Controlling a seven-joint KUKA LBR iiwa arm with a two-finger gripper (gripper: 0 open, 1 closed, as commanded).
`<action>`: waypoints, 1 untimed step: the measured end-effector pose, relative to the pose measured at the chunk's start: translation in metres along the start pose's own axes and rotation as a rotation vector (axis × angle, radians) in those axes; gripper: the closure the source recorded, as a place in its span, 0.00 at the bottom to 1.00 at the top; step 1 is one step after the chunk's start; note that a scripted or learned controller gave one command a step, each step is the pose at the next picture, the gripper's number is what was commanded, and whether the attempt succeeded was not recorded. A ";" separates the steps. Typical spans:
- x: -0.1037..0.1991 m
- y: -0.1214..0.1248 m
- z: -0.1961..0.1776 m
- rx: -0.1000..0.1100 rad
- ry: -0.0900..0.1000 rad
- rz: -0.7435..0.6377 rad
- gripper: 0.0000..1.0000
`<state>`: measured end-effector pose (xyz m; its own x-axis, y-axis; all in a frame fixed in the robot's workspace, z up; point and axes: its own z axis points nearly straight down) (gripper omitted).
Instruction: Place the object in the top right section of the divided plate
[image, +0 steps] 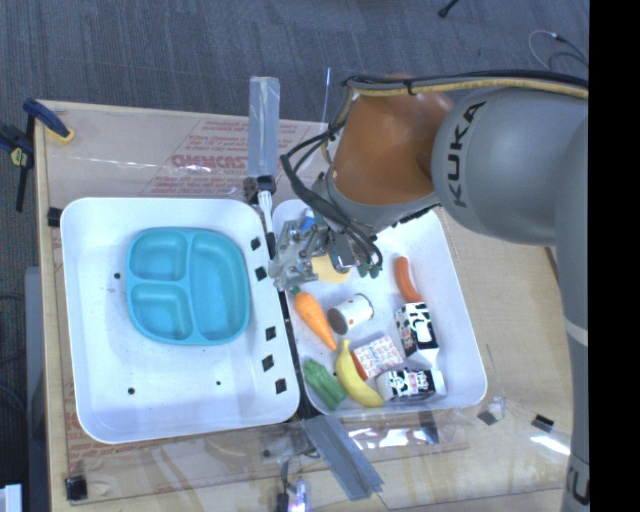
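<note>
Nearest you, the banana (355, 378) and carrot (314, 318) lie in the right bin (462, 300): light, hard, slick toys, so grasp mid-body. Whether the pincer (300, 250) is open, you cannot tell. Divided plate (188, 285) sits left.

Bright, even overhead light; soft shadows, slightly grainy.

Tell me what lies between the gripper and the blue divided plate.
In the camera view, between the gripper and the divided plate lie bare white bin floor and the two bins' adjoining rims.
</note>
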<state>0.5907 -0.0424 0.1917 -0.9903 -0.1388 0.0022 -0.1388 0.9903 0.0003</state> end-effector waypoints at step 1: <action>-0.009 -0.022 -0.005 0.001 -0.005 0.057 1.00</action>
<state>0.6025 -0.0626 0.1968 -0.9966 -0.0820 -0.0032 -0.0820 0.9966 -0.0006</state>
